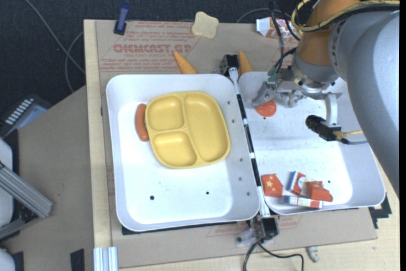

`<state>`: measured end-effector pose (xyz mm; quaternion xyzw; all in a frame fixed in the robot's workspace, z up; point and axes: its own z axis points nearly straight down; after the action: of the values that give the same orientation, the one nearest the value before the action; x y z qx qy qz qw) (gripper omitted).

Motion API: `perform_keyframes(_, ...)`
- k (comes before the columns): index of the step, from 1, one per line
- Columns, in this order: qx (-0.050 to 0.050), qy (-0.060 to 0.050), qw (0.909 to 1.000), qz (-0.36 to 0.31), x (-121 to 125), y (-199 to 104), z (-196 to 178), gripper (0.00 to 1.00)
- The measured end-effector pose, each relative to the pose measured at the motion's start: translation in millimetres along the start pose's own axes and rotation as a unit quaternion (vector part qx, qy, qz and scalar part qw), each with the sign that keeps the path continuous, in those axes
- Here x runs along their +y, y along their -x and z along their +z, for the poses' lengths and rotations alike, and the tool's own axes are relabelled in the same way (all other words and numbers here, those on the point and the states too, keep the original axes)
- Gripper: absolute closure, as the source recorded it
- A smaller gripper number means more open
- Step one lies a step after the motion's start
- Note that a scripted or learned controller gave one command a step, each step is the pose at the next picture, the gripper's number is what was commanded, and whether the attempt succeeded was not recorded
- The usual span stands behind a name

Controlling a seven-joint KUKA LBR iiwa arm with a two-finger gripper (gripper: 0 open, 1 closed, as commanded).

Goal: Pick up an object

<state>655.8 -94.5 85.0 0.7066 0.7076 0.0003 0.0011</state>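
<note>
In the camera view, a yellow plate [187,129] with three compartments lies in the left bin [190,200]. The hand [265,98] is to the right of the plate, low over the far left part of the right bin [298,149]. I cannot tell whether the hand is open or closed.

A red disc [268,109] lies flat on the bin floor to the right of the plate, just under the hand. Being round, it has no long axis or heading that can be read.

A sausage [141,122] lies just left of the plate, its long axis running from the near side to the far side. A few red boxes [298,187] sit well to the plate's right and nearer the camera. Their print is too small to read.

Beyond the plate, a brown board [152,47] on the tabletop carries red lettering, "CHEMCAST", followed by what looks like "GP". The smaller lines of print are illegible. A carrot [184,63] lies on the board, tilted, and a slice of bread [205,24] sits farther back.
</note>
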Motion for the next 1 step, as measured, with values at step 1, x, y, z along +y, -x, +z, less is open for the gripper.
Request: perform_keyframes(1,0.0,0.0,1.0,0.0,11.1,9.3,0.0,0.0)
